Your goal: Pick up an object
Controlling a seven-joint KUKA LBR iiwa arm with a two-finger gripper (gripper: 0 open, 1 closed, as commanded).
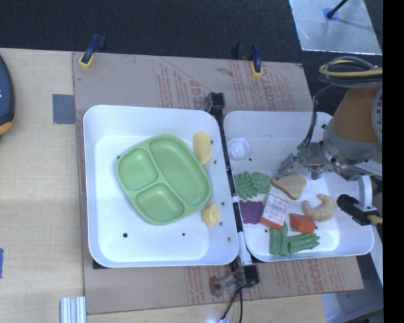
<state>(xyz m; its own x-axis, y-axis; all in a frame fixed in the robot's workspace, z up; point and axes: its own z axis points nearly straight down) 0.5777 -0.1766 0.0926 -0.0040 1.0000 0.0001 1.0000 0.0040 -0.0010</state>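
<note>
Reaching in from the right over the right bin (266, 128), with the tool (295, 161) low near the back of a small heap of toy food. Cannot tell from this slanted view whether the tool is wide or narrow; holding nothing that can be seen.

Nearest to the tool, just in front of it: a bread slice (289, 184), flat and tan. Probably the object to take. Beside it, on the right, a croissant (320, 208); on the left, a green leafy piece (252, 182); below, a red and white packet (275, 210), partly leaning on the bread, a purple piece (251, 211), an orange piece (301, 223) and green beans (291, 241).

Likely light and rather stiff, as toy plastic or foam, perhaps a little slippery. Lying flat, so hard to take from above by the faces; better to close across the two short edges, pressing down to the bin floor. Some risk of catching the packet too.

On the same counter (34, 200), in the left bin (111, 244), a green divided plate (163, 178) with two yellow pieces (201, 147) just beside it, well apart from the tool.
</note>
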